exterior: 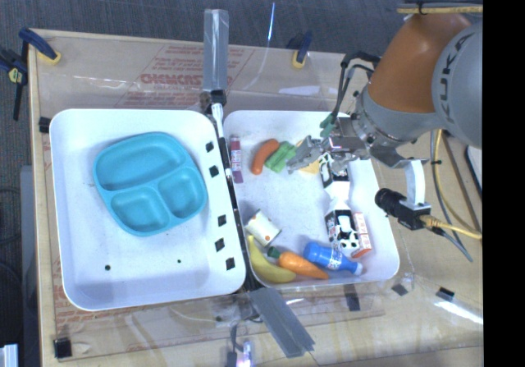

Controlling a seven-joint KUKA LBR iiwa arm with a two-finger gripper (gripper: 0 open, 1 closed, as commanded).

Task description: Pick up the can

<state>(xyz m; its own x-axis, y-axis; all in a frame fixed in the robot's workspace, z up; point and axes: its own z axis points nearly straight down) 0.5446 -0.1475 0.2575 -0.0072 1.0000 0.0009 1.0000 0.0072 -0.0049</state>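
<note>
So the arm is reaching in from the right and the hand [316,150] sits low over the far part of the right bin [373,263], right by a green block [280,157] and an orange carrot [264,155]. Can't tell how far the hand is open, the wrist and cables cover too much of it, and I don't see anything caught in it.

The can [263,227], as best I can make out, is the small white cylinder with the yellowish end lying on its side toward the near left of that same bin, just beside the banana [267,265]. It's well apart from the hand and looks untouched. Another carrot [300,263] and a blue bottle [331,258] lie along the near edge, and a little black and white carton [348,230] is over on the right side.

The left bin [74,271] just has a blue divided plate [149,182] in it, nothing to do with this.

My read: basically nothing of the job is done yet. The hand would need to move toward the near left, come down over the can, close on it and lift. The banana right next to it could get in the way
</note>
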